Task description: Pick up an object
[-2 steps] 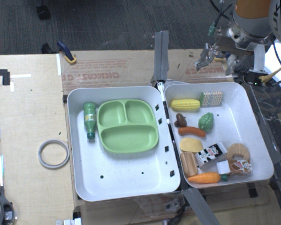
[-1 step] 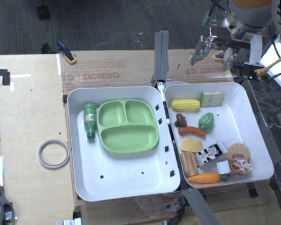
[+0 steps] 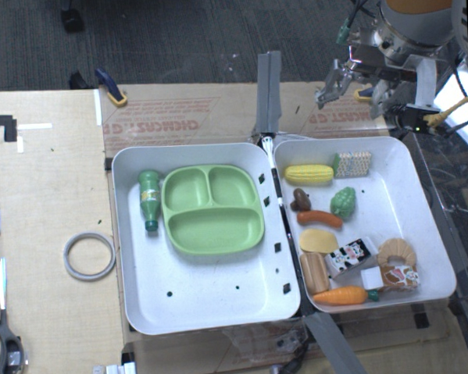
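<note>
progress on the pick is nil as far as the view shows: nothing is lifted, and every object lies in a bin. jaws of the gripper hang above the far rim of the right bin, outside its floor, over the brown counter. nothing sits between the fingers; they look slightly parted, but the angle and small size leave that uncertain, so i cannot tell for sure.

candidate objects lie below and nearer the camera than the jaws. closest are the corn cob and the checked sponge, just past the rim. further off are the green strawberry, the sausage, the carrot and the milk carton. well apart, in the left bin, are the green tray and the green bottle.

remaining, in my judgement: choose a target, descend into the bin, close on it, lift.
</note>
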`<state>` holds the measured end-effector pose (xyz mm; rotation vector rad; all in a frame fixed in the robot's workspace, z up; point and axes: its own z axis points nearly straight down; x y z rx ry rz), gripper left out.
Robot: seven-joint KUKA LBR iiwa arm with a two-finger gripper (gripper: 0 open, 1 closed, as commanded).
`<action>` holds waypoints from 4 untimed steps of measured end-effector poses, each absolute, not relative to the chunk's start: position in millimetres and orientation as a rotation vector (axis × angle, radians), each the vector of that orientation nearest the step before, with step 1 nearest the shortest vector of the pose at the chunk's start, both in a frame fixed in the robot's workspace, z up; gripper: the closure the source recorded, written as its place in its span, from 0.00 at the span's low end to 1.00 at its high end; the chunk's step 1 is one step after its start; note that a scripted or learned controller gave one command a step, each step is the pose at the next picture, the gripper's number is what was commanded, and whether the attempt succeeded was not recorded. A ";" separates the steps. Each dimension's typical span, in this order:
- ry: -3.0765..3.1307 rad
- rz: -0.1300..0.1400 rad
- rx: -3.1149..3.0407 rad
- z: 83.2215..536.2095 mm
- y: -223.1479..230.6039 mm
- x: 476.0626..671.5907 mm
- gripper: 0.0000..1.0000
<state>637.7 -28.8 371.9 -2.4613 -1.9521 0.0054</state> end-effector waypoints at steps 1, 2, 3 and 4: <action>-2.446 0.003 -1.972 384.9 -26.6 659.4 0.00; -1.937 0.005 -2.471 285.1 -71.4 645.8 0.00; -2.033 0.006 -2.392 160.4 -111.2 634.9 0.00; -2.265 0.002 -2.175 91.1 -99.4 558.6 0.00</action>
